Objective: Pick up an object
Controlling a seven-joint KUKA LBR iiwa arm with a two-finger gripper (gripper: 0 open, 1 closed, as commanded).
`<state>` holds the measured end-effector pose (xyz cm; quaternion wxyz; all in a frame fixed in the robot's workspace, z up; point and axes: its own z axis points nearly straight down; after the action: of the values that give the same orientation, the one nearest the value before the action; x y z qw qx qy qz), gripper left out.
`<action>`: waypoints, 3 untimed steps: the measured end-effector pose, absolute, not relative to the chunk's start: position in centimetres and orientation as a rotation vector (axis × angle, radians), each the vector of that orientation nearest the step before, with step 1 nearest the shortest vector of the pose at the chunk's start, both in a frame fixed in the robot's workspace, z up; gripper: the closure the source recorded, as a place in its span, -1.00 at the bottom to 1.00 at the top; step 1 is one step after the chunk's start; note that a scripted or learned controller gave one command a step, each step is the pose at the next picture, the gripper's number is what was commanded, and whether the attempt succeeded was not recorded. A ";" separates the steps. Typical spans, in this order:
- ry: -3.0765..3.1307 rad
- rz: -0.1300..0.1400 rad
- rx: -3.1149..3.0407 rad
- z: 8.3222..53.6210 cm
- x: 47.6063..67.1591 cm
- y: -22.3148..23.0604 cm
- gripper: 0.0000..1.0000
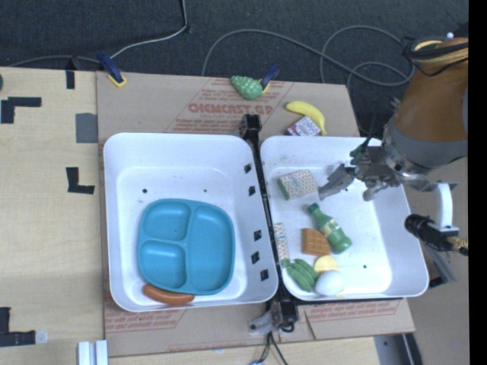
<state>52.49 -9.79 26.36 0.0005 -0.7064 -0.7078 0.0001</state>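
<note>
Two white bins sit side by side on the surface (46,226). Left bin (125,166) holds a blue divided plate (185,245) with a hot dog (167,295) at its near edge. Right bin (403,268) holds the grey arm's pincer (351,187), fingers spread apart and holding nothing, above a green bottle (330,227), a waffle (314,242), green vegetables (299,272), and a white egg (330,283).
</note>
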 end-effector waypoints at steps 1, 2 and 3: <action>-2.220 0.003 -2.218 15.2 51.1 -9.6 -1.00; -2.221 0.001 -2.221 10.0 51.7 -10.3 -1.00; -2.219 0.000 -2.221 8.6 53.0 -10.2 -1.00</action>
<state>53.04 -10.25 8.56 0.0009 -0.7073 -0.7069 0.0001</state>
